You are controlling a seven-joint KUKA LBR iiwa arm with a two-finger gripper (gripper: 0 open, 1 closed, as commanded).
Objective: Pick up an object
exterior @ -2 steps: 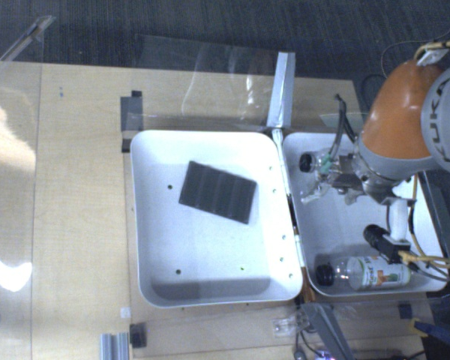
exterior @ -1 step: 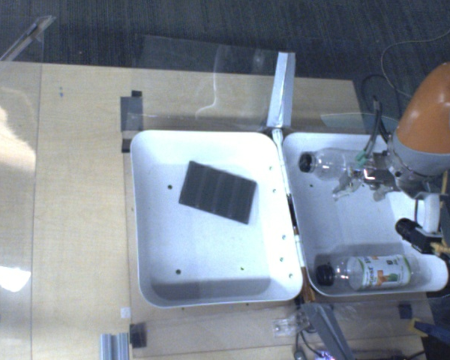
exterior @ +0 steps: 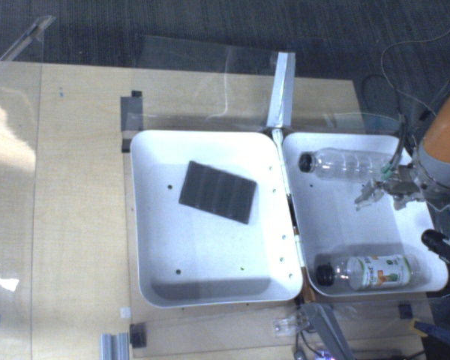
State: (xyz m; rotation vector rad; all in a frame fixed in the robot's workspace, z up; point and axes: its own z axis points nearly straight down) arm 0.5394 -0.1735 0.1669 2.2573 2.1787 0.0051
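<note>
Bottles are the things within the arm's reach, two of them, both lying on their sides in the right bin. One clear bottle with a dark cap rests along the far edge of that bin, its cap pointing toward the wall shared with the left bin. A second bottle, also dark-capped and wearing a white label with green and orange print, lies along the near edge, cap toward the near-left corner. The two are well apart, with bare white floor between them.

The gripper hangs over the right side of this bin, just near of the clear bottle's base end and pointing leftward. Its thin metal fingers look slightly spread with nothing between them, so it appears released and carries nothing. Whether a fingertip touches the clear bottle cannot be told. Behind it the grey wrist and orange band of the arm enter from the right edge.

In the left bin a dark, flat rectangular pad lies tilted, closer to the far edge than the near one. Both bins sit side by side on the pale wooden bench, with a metal strip standing up at the far end of their shared wall.
</note>
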